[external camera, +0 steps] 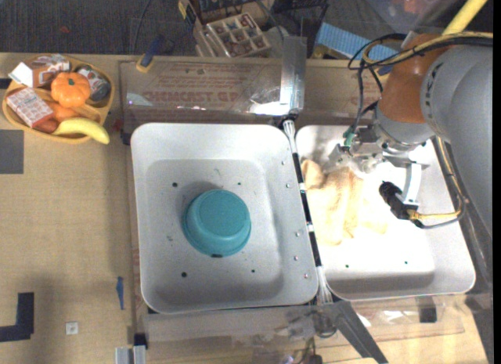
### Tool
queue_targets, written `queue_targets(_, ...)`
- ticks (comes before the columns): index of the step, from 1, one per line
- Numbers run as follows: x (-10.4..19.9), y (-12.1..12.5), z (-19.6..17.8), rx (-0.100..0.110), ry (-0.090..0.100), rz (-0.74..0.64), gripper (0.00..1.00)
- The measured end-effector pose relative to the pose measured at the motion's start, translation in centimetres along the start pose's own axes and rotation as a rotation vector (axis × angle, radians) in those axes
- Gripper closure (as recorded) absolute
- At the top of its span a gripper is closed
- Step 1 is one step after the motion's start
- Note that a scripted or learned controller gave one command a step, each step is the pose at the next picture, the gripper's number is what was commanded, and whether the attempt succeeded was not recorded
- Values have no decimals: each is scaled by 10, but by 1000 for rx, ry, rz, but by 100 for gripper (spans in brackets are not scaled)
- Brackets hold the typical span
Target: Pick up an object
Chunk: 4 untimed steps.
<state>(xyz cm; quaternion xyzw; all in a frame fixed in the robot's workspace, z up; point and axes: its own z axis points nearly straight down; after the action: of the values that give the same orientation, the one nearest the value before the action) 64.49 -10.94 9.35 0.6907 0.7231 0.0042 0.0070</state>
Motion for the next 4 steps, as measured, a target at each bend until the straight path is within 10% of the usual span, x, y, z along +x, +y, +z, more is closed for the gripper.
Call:
queue_targets(1,-49,-32,1,3,1,-65,0)
queue_targets(3,-16,-101,-1,-3,0,-289,0)
queue_targets(4,-17,-101,-11,-6,-1,-286,100)
